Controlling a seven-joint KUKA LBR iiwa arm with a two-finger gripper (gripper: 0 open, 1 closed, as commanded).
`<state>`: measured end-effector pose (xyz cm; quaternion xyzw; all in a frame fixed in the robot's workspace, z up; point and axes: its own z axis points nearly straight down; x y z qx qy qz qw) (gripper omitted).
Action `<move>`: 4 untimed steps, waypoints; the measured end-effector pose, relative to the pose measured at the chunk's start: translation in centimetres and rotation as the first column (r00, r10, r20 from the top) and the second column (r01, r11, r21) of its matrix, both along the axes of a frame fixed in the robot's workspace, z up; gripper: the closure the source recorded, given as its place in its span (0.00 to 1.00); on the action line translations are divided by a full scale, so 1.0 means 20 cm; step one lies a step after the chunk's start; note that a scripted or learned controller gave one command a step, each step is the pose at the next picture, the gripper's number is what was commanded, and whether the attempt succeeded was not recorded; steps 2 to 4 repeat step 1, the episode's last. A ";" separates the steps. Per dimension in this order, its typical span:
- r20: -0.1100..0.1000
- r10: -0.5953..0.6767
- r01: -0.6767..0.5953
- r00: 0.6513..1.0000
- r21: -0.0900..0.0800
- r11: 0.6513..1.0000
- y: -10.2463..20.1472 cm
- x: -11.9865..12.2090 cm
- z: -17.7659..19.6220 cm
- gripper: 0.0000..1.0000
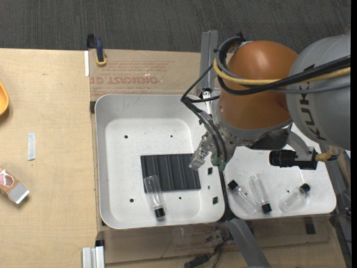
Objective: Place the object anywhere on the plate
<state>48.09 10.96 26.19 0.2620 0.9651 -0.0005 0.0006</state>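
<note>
Claw (pixel 199 156) over dark plate (pixel 170 172), left bin (pixel 111 149).
Clear vial (pixel 154 197) lies lengthwise toward the camera, black cap nearest, half on plate edge. Claw state: cannot tell.

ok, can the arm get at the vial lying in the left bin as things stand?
Probably yes. The vial lies at the dark ribbed plate's lower left corner in the left bin, with nothing on top of it, and the gripper hangs over the plate's right edge nearby.

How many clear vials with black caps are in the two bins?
4. One vial lies at the dark ridged plate's lower left corner in the left bin. Three lie in the right bin. The arm may hide others.
</note>
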 end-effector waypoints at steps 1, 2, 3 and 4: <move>0.000 0.043 -0.043 0.999 0.000 0.999 0.20 -0.01 0.03 1.00; 0.000 0.043 -0.043 0.999 0.000 0.999 0.20 -0.01 0.03 1.00; 0.000 0.043 -0.043 0.999 0.000 0.999 0.20 -0.01 0.03 1.00; 0.000 0.043 -0.043 0.999 0.000 0.999 0.20 -0.01 0.03 1.00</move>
